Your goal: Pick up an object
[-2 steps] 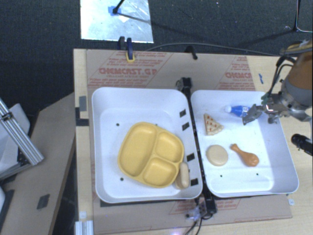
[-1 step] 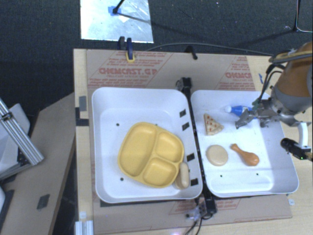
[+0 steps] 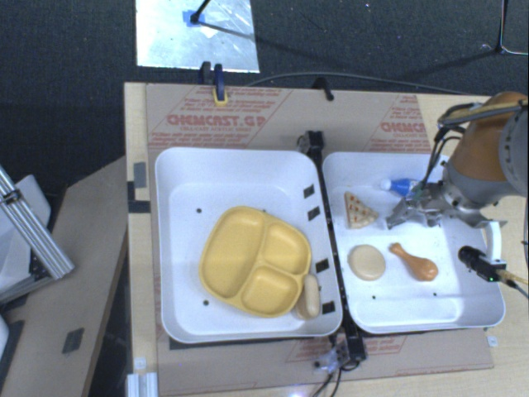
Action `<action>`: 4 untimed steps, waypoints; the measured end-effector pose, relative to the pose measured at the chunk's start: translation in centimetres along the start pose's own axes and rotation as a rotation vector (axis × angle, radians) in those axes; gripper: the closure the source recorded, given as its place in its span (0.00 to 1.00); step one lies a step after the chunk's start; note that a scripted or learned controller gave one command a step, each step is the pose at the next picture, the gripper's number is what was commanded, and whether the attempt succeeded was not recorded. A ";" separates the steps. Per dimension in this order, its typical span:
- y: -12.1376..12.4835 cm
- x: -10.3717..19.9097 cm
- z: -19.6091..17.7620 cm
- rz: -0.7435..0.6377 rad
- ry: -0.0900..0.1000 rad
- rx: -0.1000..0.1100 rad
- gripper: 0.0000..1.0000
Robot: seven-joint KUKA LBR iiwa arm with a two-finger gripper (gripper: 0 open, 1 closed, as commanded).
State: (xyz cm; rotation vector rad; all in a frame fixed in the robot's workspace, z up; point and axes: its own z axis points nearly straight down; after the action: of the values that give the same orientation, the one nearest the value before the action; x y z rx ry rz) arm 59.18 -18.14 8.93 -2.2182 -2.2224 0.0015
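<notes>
Smooth white plastic bins (image 3: 186, 304), slight sheen. Yellow divided tray (image 3: 252, 259) matt plastic. Toy drumstick (image 3: 415, 262) glossy brown plastic; round cookie (image 3: 366, 262) and pizza slice (image 3: 359, 209) duller. Cardboard sheet (image 3: 240, 114) printed, matt. Crinkled foil-like panel (image 3: 197, 21) shiny. Dark floor (image 3: 66, 56) rough, carpet-like. Gripper (image 3: 413, 212) bare grey metal

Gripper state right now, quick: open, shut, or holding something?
Gripper: low over the right bin between the pizza slice and drumstick; open or shut cannot be told.
</notes>
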 end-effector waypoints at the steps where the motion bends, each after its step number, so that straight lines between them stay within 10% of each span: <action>1: 0.2 -0.1 -1.4 0.000 -0.002 -0.006 1.00; 4: 0.7 0.3 -17.3 -0.004 -0.002 -0.007 1.00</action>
State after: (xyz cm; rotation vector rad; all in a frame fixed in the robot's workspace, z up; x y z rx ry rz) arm 59.89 -17.86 26.26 -2.2188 -2.2310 -0.0046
